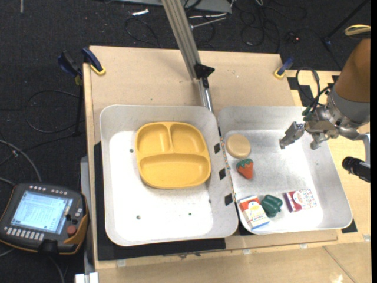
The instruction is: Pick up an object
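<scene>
Item: gripper (306, 135), on the grey arm with orange band, reaching in from the right. It hangs over the far right part of the right bin (330, 175). The fingers stand apart, spread and holding nothing; bare bin floor lies beneath them.

Candidates for pick-up, all in the right bin:
- round tan puck (238, 145), far left, near the divide; no long axis.
- red strawberry (245, 168), just near of the puck; leaf end far, tip pointing near.
- orange-and-white carton (253, 212), near left corner; long axis running near-right to far-left.
- dark green piece (271, 204), touching or just beside the carton's right edge.
- small red-and-white packet (300, 200), near right; long axis roughly left-right.

Left bin (112, 175): yellow divided plate (172, 155), lying flat.

Handling note, as judgement: no object is yet under the fingers. The strawberry or puck seems the easiest choice, each standing clear. The fingers should close across the short width, descending centred so neither fingertip lands on top.
</scene>
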